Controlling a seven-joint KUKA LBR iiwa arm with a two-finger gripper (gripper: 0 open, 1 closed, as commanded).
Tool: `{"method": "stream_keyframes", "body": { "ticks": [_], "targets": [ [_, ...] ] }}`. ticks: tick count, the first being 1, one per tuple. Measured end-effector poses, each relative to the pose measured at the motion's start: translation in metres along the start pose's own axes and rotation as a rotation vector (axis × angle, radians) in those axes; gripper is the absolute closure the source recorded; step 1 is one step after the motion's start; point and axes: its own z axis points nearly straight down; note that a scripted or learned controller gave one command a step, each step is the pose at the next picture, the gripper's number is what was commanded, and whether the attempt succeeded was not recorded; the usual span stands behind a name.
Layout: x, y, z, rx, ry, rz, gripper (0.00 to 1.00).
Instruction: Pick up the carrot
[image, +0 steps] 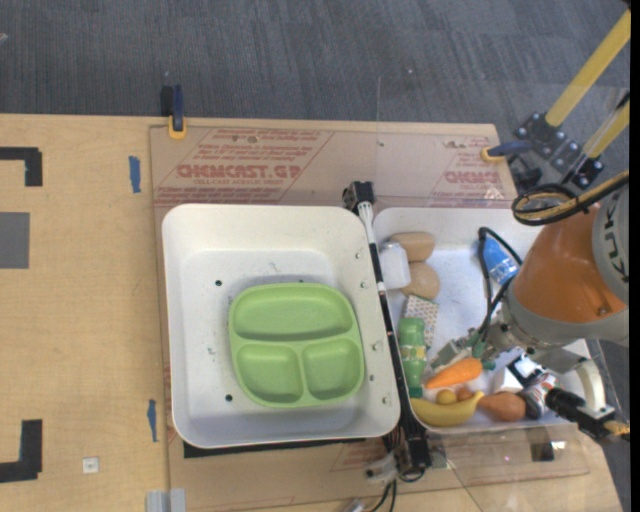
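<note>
The orange carrot (453, 375) lies in the right bin (455, 265), near its front, pointing left and slightly down. My gripper (466, 350) hangs just above the carrot's upper right end, at the foot of the grey and orange arm that reaches in from the right. The view does not settle whether it touches the carrot. The carrot rests against a yellow banana (447, 408) in front of it.
The right bin also holds a brown round item (505, 405), a green packet (412, 335), two beige rolls (415, 262) and a blue item (497, 258). A green divided plate (295, 342) sits in the left bin (200, 250).
</note>
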Motion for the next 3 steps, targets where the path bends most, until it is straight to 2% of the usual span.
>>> {"method": "stream_keyframes", "body": {
  "ticks": [1,2,3],
  "targets": [
    [0.004,-0.001,0.011,0.006,0.011,0.091,0.0],
    [0.0,0.001,0.0,-0.005,-0.003,0.092,1.0],
    [0.0,0.001,0.0,-0.003,-0.002,0.092,0.0]
  ]
}}
